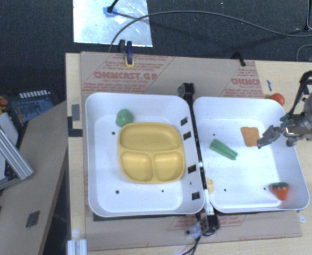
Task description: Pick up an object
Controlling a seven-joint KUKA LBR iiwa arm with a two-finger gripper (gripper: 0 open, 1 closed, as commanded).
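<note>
The gripper (pixel 266 138) sits over the right bin (pixel 251 195), just beside the orange flat piece (pixel 250 136) at that piece's 3 o'clock side. Its dark fingers point toward 8 o'clock, low over the bin floor. Whether they are parted or closed cannot be told. Nothing is visible between them. The arm (pixel 310 122) enters from 3 o'clock, wrist tilted downward across the bin's right rim.

The orange flat piece lies in the bin's upper half, its long axis running roughly 12 to 6. A green elongated piece (pixel 222 149) lies at its 8 o'clock, long axis from 10 to 4. A red and green toy (pixel 279 189) rests near the bin's 5 o'clock corner.

The left bin (pixel 100 158) holds a yellow divided tray (pixel 150 152) and a green rounded piece (pixel 124 117) at the tray's 11 o'clock.
</note>
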